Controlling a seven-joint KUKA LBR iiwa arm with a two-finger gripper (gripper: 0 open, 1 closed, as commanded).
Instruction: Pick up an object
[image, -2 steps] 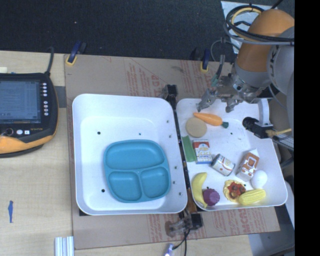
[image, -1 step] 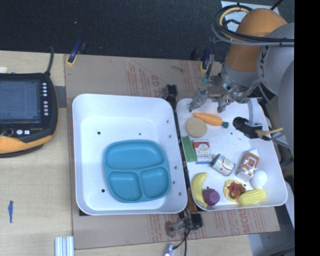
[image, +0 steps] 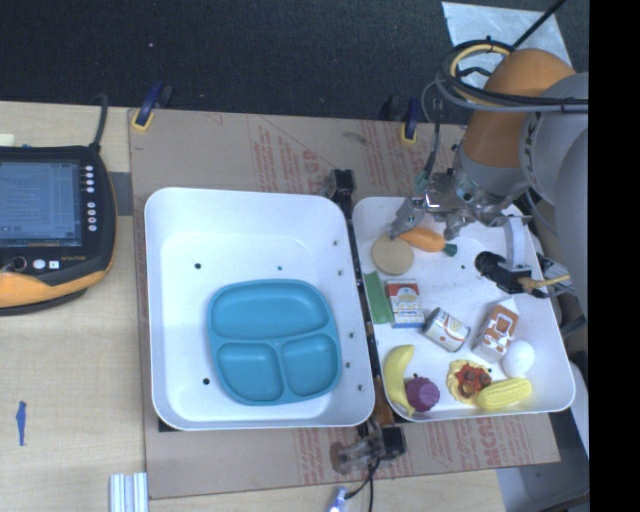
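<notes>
Gripper (image: 428, 222) at right bin (image: 560, 345) far rim, over carrot (image: 427, 239); jaws' state unclear. Left bin (image: 170, 300) roomy around blue tray (image: 273, 340).

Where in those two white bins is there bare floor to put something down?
The left bin has bare floor around the blue tray, widest along its top. The right bin is crowded, with one small patch between the gripper and the small cartons.

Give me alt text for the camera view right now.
The gripper hangs over the back of the right bin, just above an orange carrot beside a tan disc. That bin also holds toy food, including a banana and corn. The left bin holds a blue tray.
</notes>
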